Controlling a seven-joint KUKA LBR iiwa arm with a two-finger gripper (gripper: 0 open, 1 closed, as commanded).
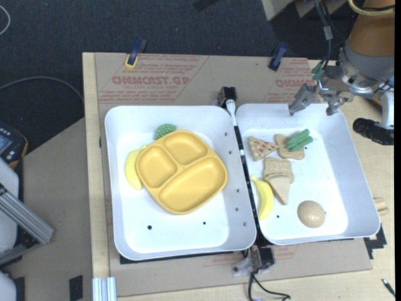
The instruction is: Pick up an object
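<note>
My gripper (315, 105) hangs open over the far edge of the right bin (357, 168), its two fingers spread apart with nothing between them. Below it in that bin lie a green bean-like piece (299, 138) on a tan cookie (292, 148), a waffle-patterned wedge (261, 148), a tan bread-like piece (278, 176), a yellow banana (265, 198) and a round beige bun (311, 213). All of them sit apart from the gripper, toward the near side.
The left bin (125, 224) holds a yellow divided tray (182, 171), with a yellow banana (131, 169) at its left edge and a green knobbly piece (165, 130) behind it. A black divider bar (237, 143) runs between the bins.
</note>
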